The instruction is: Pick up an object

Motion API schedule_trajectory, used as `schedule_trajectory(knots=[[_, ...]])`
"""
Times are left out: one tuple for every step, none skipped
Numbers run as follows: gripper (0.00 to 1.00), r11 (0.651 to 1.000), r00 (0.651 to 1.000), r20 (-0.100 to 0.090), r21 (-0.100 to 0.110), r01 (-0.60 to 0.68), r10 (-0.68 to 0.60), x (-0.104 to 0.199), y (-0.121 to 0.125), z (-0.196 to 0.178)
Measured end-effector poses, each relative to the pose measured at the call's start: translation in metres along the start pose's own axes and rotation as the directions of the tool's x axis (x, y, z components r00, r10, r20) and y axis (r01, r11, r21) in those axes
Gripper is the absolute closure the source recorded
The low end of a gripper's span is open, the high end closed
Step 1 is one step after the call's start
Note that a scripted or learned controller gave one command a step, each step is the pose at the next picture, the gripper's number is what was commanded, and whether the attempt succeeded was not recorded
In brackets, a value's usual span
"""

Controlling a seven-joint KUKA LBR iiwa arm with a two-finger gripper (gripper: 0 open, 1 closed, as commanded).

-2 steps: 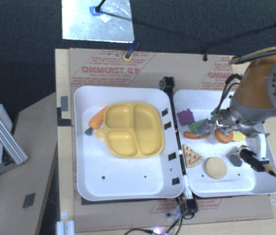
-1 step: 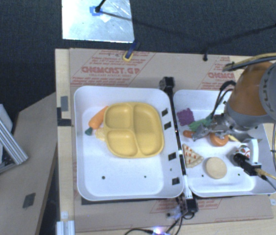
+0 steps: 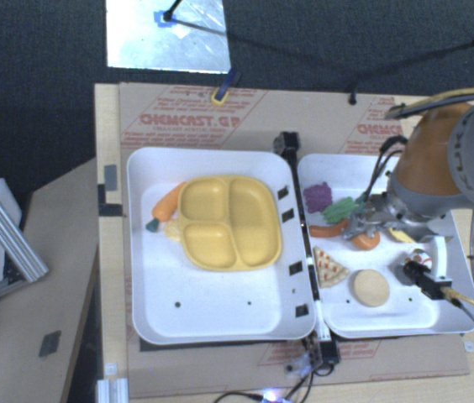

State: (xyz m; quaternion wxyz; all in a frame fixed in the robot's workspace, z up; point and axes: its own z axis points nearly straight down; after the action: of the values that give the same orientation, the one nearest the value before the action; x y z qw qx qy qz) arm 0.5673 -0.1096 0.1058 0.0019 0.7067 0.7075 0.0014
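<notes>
- Camera view, above the tabletop: the grey arm reaches in over the right bin (image 3: 397,316). Its hand (image 3: 361,225) is low among a cluster of toy foods. From this slant we cannot tell whether the hand is spread or pressed together, nor whether it grips anything.
- Closest to the hand are two pieces. A green piece (image 3: 338,209) lies touching or nearly touching it on the side away from the arm. A red-orange piece (image 3: 366,242) lies just beside it toward the near rim. We judge either to be the likely pick.
- Both look like small moulded plastic: light, stiff and smooth enough to slip. We judge the red-orange piece best taken across its rounded middle, and the green one across its narrow width.
- Farther from the hand, a purple piece (image 3: 318,196) lies beyond the green one. A pizza slice (image 3: 329,268) and a round tan piece (image 3: 371,287) sit toward the near rim, apart from each other.
- Room: the wall between the bins stands near, just past the purple and green pieces, so a sideways sweep that way looks tight. Straight up from the hand is open, and the bin floor along the near rim is bare.
- Well away from the hand, the left bin (image 3: 178,305) carries a yellow divided plate (image 3: 224,223). A carrot (image 3: 168,201) touches the side of the plate farthest from the hand.
</notes>
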Motion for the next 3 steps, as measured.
schedule_trajectory(knots=[[1.00, 1.000, 1.000, 0.000, -0.002, 0.002, -0.002, -0.001, -0.002, -0.064], [1.00, 1.000, 1.000, 0.001, -0.003, 0.004, -0.004, -0.001, 0.000, -0.118], [1.00, 1.000, 1.000, -0.003, 0.003, 0.008, -0.008, 0.044, -0.015, -0.125]])
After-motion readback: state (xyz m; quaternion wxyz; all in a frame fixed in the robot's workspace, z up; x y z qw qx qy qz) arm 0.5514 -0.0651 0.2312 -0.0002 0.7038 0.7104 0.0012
